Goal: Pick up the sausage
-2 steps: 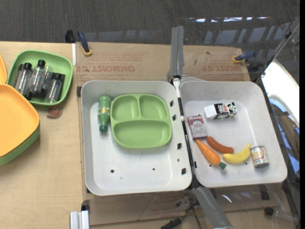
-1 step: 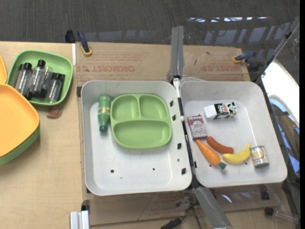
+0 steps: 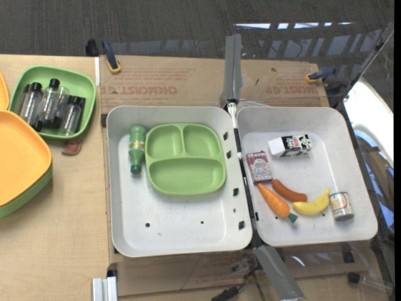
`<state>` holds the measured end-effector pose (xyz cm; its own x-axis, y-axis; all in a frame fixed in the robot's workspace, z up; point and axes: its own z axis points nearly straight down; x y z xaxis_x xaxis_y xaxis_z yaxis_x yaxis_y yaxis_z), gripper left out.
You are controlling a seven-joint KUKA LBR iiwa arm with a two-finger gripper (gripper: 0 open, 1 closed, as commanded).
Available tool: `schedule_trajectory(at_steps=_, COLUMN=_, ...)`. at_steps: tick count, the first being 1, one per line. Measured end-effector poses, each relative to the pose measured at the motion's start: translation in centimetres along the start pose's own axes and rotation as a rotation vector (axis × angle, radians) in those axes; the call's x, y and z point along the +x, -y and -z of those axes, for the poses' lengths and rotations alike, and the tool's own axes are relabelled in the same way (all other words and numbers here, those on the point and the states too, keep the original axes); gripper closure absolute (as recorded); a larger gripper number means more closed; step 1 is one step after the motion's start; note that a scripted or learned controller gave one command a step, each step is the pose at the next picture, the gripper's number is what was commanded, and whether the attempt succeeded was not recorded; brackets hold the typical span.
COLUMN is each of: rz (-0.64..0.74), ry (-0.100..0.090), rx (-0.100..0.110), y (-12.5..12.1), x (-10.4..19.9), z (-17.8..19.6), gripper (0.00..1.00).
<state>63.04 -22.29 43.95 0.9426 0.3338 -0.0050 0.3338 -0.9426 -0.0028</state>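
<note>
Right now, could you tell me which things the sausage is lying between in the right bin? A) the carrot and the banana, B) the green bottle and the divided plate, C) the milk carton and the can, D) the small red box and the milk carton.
A: the sausage lies slantwise with the carrot close along its lower left side and the banana at its lower right end.

The orange plates (image 3: 22, 165) run off the left edge. The carrot (image 3: 274, 199) covers the sausage's (image 3: 289, 190) near-left end. The labels on the small box (image 3: 259, 167), carton (image 3: 291, 145) and can (image 3: 341, 205) are too small to read.
</note>
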Motion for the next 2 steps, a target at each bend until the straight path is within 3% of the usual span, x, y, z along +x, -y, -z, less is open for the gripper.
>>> schedule_trajectory(at_steps=1, rz=-0.136, ry=-0.002, rx=-0.001, y=-0.6, x=1.5, z=0.0, gripper=1.00)
schedule_trajectory(at_steps=2, rz=0.108, ry=0.001, rx=0.000, y=0.0, x=0.3, z=0.0, gripper=1.00)
